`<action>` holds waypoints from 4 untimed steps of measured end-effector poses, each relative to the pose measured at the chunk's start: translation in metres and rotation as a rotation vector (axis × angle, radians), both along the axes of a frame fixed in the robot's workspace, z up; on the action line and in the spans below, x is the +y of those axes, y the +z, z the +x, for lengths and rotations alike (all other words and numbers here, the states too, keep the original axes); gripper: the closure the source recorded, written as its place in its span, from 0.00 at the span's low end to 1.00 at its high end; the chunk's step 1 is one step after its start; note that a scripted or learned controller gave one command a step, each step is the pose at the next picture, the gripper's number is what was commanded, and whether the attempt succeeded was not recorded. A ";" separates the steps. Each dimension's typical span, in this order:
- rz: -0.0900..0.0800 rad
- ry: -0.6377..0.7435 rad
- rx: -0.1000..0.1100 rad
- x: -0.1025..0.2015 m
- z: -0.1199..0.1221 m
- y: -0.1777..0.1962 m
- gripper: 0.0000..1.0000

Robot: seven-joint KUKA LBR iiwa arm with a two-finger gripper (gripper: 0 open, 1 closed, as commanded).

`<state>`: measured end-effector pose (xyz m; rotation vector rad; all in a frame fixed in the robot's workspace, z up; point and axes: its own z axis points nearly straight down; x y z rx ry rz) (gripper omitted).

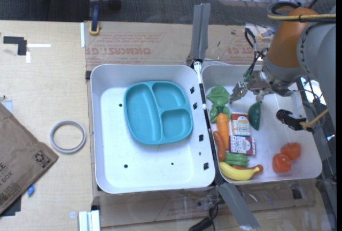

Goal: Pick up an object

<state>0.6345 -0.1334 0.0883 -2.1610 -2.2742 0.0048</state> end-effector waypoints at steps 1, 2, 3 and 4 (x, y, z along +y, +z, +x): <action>0.001 -0.003 0.000 -0.071 -0.027 0.000 0.00; 0.002 -0.007 0.003 -0.072 -0.027 0.006 1.00; -0.002 -0.157 -0.002 -0.057 0.024 0.000 1.00; -0.002 -0.159 -0.003 -0.064 0.025 0.044 1.00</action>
